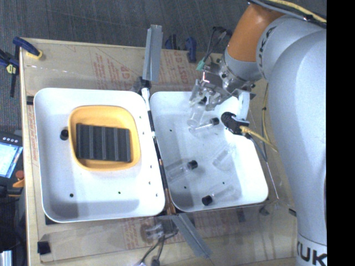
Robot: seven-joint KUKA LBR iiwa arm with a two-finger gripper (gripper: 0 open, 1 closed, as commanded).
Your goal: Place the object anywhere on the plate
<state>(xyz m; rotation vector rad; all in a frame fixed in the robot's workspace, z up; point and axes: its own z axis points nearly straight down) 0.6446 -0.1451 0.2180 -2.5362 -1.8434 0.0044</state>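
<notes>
White bins [50, 198] hold a yellow plate [104, 115]; claw [206, 100] hovers right.

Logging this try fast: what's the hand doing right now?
Hand: over the right bin's far end, among clear pieces; open or closed cannot be told.

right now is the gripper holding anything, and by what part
Cannot be told: the gripper hangs over the right white bin, among clear plastic objects.

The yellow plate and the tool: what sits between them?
In the camera view, the bins' adjoining rims and bare white floor lie between the plate and the tool.
</notes>
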